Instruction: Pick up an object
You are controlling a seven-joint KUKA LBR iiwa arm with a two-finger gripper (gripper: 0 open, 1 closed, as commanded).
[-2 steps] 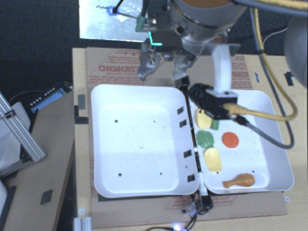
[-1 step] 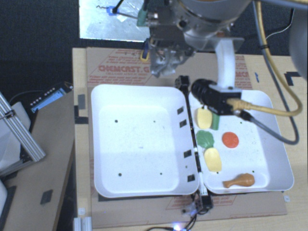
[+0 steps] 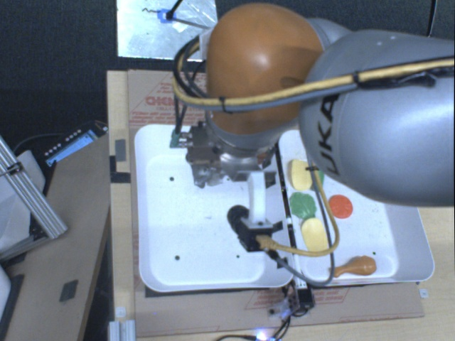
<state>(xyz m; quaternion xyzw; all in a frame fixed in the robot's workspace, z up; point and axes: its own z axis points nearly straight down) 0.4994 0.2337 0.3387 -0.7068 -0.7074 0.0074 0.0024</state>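
- My gripper [image 3: 208,170] hangs over the left bin [image 3: 163,261]. My own wrist covers it, so I cannot tell whether it is open or closed.
- The objects to pick lie in the right bin [image 3: 416,258], to the view's right of my gripper: yellow pieces [image 3: 314,233], a green piece [image 3: 303,204], an orange disc [image 3: 341,206] and a tan piece [image 3: 353,266]. My arm [image 3: 377,119] hides part of them.
- My arm shows the letters "UK", cut off.
- The red print on the cardboard [image 3: 153,99] beyond my gripper is hard to read.
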